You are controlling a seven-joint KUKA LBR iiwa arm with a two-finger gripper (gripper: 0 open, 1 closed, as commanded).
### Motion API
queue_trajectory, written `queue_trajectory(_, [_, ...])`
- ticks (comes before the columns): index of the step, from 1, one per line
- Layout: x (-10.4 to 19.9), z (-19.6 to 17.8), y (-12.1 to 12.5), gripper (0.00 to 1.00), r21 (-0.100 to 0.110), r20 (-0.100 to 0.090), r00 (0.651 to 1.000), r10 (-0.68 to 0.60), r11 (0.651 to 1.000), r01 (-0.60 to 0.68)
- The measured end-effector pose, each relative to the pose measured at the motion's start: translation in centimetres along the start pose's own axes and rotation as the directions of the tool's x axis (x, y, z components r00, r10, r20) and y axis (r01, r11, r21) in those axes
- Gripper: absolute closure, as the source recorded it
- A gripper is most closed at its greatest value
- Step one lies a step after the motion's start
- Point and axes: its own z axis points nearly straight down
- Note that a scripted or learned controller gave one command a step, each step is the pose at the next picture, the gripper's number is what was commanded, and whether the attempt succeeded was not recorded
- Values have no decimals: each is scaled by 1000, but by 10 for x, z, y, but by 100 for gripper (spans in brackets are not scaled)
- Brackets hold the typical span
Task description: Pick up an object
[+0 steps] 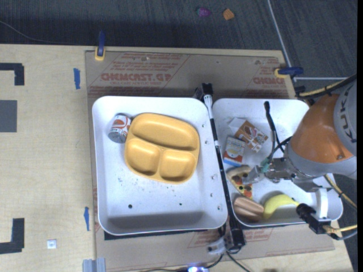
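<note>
From my remote desk: in the right bin (295, 107), nearest the cam, a hot-dog toy (248, 208) lies touching a yellow banana (278, 203). Just behind the banana, the gripper (262, 171) hangs over a small multicolored toy (241, 178), prob the target; can't tell its opening, wrist blocks it. Farther back, snack packets (250, 134). Risk, imo: crowded pile, so a descent could nudge neighbors or close on nothing. Left bin (108, 169) w/ yellow tray (162, 146), well apart.

The arm (332, 137) is grey with a broad, rounded orange band above the wrist and dark lettering on its upper casing. Black cables loop beside it; the wrist hardware looks metallic, perhaps bolted.
</note>
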Motion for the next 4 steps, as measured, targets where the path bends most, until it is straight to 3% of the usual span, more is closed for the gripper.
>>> queue_trajectory(2, [4,11,-3,0,11,-3,1000,2,1000,-2])
queue_trajectory(3, [3,0,-1,100,2,2,1000,3,1000,-3])
queue_trajectory(4, [3,0,-1,0,2,2,1000,3,1000,-3])
